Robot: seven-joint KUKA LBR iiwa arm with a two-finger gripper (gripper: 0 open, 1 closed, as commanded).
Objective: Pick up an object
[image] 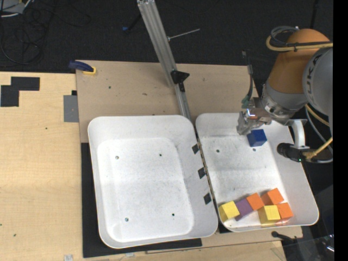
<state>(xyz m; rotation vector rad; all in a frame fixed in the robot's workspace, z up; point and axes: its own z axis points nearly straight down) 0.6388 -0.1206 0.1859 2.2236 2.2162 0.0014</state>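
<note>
A blue cube (256, 138) is in the right bin (239, 162), near its far right side. My gripper (247, 125) hangs right at the cube's upper left edge, touching or nearly touching it. From this angle I cannot make out whether the cube is held. Several more blocks are bunched in the right bin's near corner: a yellow block (229, 210), a purple block (243, 207), an orange block (255, 202), another orange block (274, 196), a second yellow block (269, 215) and a third orange block (285, 210).
The left bin (144, 178) lies beside the right one, with black clips (201, 172) along their shared edge. A slanted metal rail (163, 48) rises behind the bins. The arm's orange band (296, 58) looms over the right bin's far right corner.
</note>
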